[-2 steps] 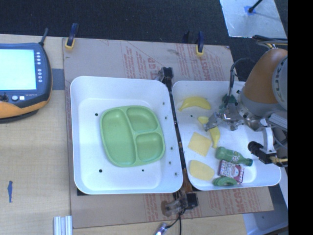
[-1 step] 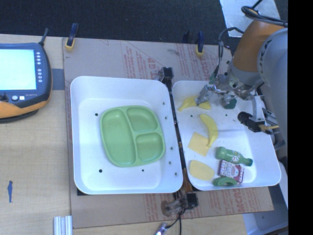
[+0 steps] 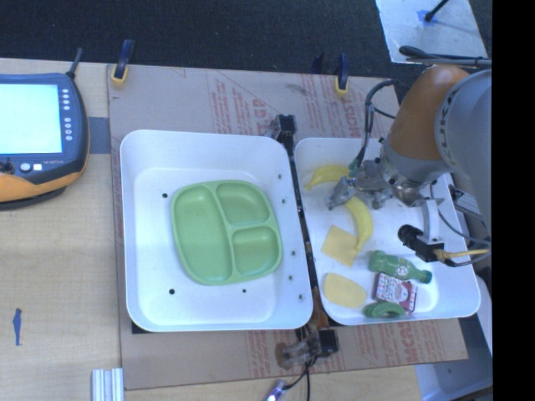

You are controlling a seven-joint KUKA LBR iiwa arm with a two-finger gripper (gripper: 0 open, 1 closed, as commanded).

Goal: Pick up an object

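Your gripper (image 3: 358, 192) hangs low in the right-hand bin (image 3: 468, 303), just above the upper end of the curved banana (image 3: 361, 221); you cannot tell from here how the gripper is set, and nothing shows caught in it. The banana lies directly below the gripper toward the near rim, its long axis running roughly up and down the bin and bowing right, with a second yellow piece (image 3: 328, 175) just left of the gripper. You should judge the pick not yet made, the green divided plate (image 3: 226, 232) lying well left.
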